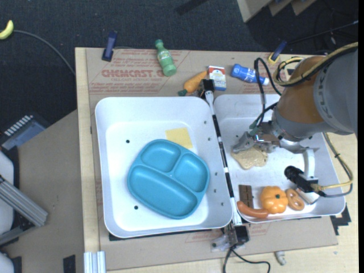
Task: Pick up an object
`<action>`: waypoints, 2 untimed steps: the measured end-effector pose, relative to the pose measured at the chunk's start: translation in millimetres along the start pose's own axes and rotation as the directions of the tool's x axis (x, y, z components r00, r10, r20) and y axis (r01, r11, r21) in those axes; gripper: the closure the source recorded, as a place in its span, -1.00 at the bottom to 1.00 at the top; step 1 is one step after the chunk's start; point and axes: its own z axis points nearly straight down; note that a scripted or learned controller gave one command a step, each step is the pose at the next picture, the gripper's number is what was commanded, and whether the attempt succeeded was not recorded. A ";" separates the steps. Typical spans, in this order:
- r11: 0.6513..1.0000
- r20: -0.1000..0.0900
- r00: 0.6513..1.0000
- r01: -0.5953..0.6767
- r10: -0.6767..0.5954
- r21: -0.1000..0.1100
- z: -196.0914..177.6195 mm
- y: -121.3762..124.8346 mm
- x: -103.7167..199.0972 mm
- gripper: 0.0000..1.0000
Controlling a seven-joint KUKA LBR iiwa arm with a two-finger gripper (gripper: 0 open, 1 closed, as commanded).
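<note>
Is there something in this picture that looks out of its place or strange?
Yes. Several toys lie outside the bins, on the board behind them: a green bottle, a blue can, a carrot and a small carton. Inside the bins nothing looks spilled or damaged.

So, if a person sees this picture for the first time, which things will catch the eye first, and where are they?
The big blue divided plate fills the middle of the left bin, with a yellow slice just behind it. The grey and orange arm reaches into the right bin, its gripper low beside a beige flat piece. An orange pumpkin toy lies near that bin's front edge.
</note>
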 end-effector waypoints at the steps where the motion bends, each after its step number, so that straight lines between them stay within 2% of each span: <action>1: 1.000 -0.002 1.000 0.001 -0.001 0.000 0.1 -9.8 -4.5 -1.00; 2: 1.000 0.001 1.000 0.000 0.000 -0.015 -15.5 -5.0 -5.5 1.00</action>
